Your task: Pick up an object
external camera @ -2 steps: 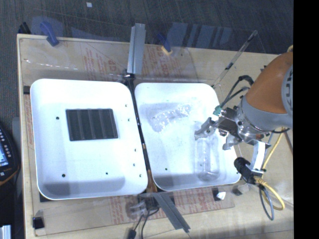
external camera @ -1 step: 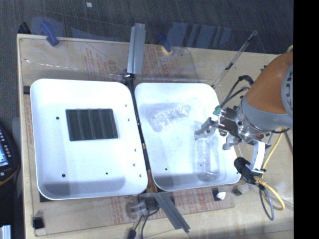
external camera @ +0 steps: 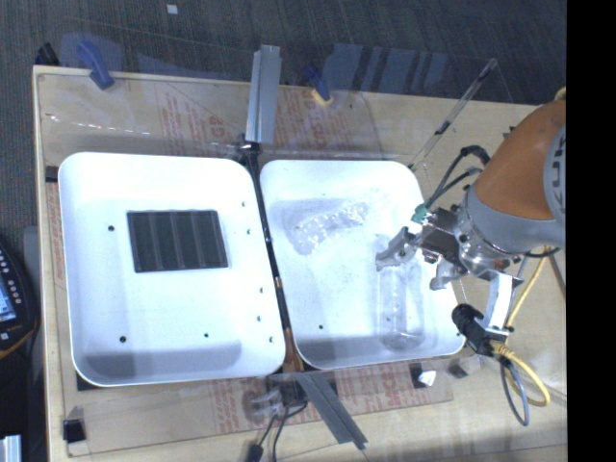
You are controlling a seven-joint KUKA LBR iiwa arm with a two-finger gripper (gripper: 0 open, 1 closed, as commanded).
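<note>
From my station, the nearest thing to the camera's low edge was a clear bottle [external camera: 400, 306], lying in the right bin [external camera: 332, 354] close to its right wall, its long axis running toward and away from me, cap end pointing up-frame. The gripper [external camera: 416, 250] sat just above that cap end, at the bottle's far tip rather than over its middle. Whether its fingers were spread or closed I could not tell; nothing visibly sat between them. I judged the bottle lay down-frame from the tool. Farther back, a crumpled clear wrapper [external camera: 322, 224] rested apart. The left bin [external camera: 87, 345] held 1 dark ribbed block [external camera: 177, 240].
</note>
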